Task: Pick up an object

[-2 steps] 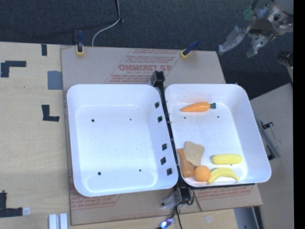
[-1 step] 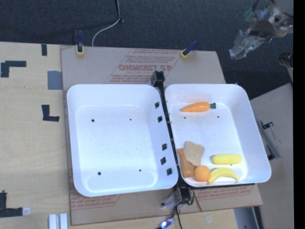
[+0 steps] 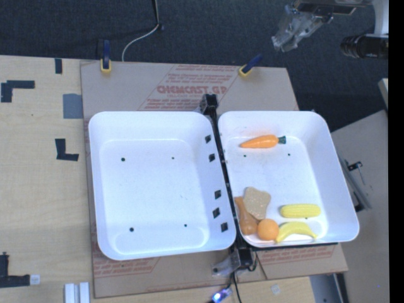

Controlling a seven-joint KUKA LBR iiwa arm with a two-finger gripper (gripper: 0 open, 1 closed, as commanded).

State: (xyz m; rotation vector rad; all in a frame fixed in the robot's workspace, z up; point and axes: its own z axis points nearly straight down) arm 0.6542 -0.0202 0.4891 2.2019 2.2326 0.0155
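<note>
The right white bin [image 3: 328,169] holds several toy foods. An orange carrot [image 3: 261,142] lies near its far side. Near the front lie a tan bread slice [image 3: 257,201], a brown piece [image 3: 245,218] beneath it, an orange ball [image 3: 267,230], a corn cob [image 3: 299,211] and a banana [image 3: 295,232]. My gripper [image 3: 291,31] hangs high at the top right, beyond the bins' far edge and well apart from every object. Nothing shows between its fingers.
The left white bin [image 3: 151,182] sits beside the right one on a cardboard sheet [image 3: 183,87]. Two clamps [image 3: 105,60] [image 3: 250,64] hold the sheet's far edge. A white cable [image 3: 148,24] runs across the dark floor behind.
</note>
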